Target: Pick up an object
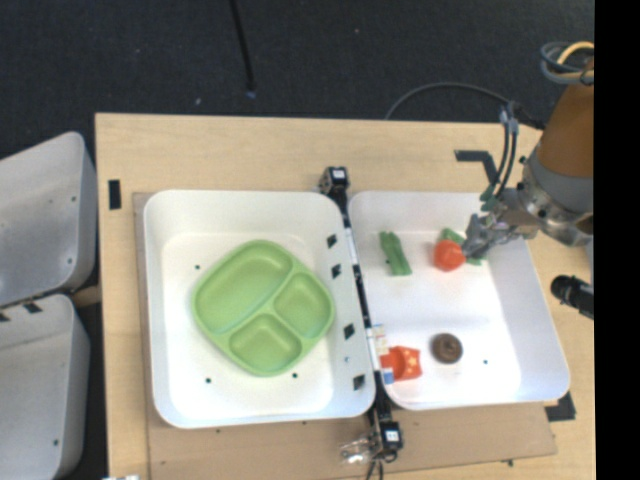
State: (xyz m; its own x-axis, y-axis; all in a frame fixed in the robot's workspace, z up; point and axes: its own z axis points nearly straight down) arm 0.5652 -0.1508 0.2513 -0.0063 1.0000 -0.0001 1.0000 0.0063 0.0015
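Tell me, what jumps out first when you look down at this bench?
The big green divided plate lying in the left bin catches the eye first. Next comes the red tomato-like toy in the right bin, right by the arm's gripper, with a red carton near that bin's front.

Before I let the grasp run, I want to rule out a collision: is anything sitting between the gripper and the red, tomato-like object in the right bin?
Nothing visible. The gripper is right beside the red object; the green piece, brown disc and red-and-white packet lie apart from it.
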